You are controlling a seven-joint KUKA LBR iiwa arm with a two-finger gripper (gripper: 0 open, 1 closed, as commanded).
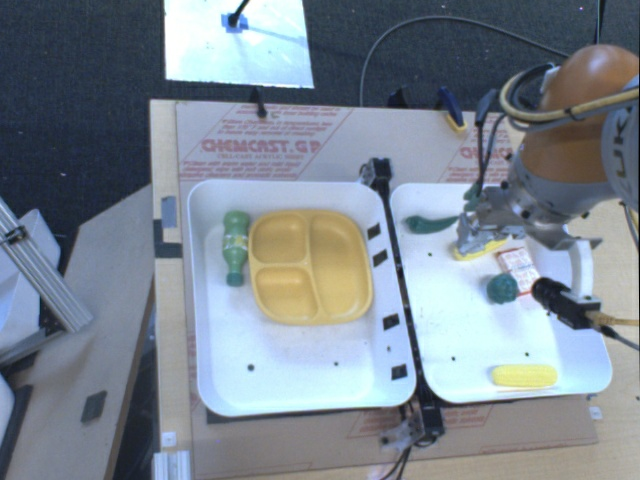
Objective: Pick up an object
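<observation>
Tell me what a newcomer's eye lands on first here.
The yellow divided tray in the left bin, with a green bottle beside it. Then the grey-and-orange arm reaching in from the right, its gripper low over a yellow object in the right bin.

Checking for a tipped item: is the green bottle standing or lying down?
Lying down. The green bottle lies flat on the left bin's floor, beside the yellow tray.

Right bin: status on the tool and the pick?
Tool low over yellow flat piece in right bin. Nothing visibly lifted. Teal curved piece, teal ball, packet close by; corn cob apart.
</observation>
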